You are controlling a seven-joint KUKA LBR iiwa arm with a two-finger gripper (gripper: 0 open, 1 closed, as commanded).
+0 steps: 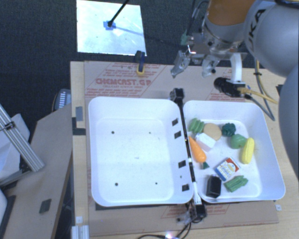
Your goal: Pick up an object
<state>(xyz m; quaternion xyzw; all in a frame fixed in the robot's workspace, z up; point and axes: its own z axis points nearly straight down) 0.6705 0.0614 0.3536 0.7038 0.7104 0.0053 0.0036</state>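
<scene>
Closest to the camera, at the near edge of the right bin [268, 140], sits a small black block [213, 186]. Just beside it lies a green bumpy veggie [236, 183]. A little farther in is a small card box [226, 168] with blue, white and orange on it. An orange carrot [197, 150] lies along the left wall of that bin, tip toward the camera.

Past the carrot is a white block [205, 141], touching a round tan thing [212, 131] like a bun. On the right side a yellow corn cob [247, 150] stands on a slant, with a round green toy [238, 140] just beside it. Farther back is a dark green bit [228, 129] — it looks like broccoli. Near the back left corner lies a light green ridged piece [196, 125].

The left bin [100, 112] sits side by side with the right one, joined by a dark strip with clips down the middle.

Both bins rest on a brown board [121, 79] with red letters on the bench [51, 140].

Farthest away, the gripper [194, 68] hangs over the board behind the right bin — well apart from all the toys. Its two fingers [179, 65] are spread wide, with nothing between them. The grey arm [275, 28] with its orange band [226, 11] comes in from the upper right.
</scene>
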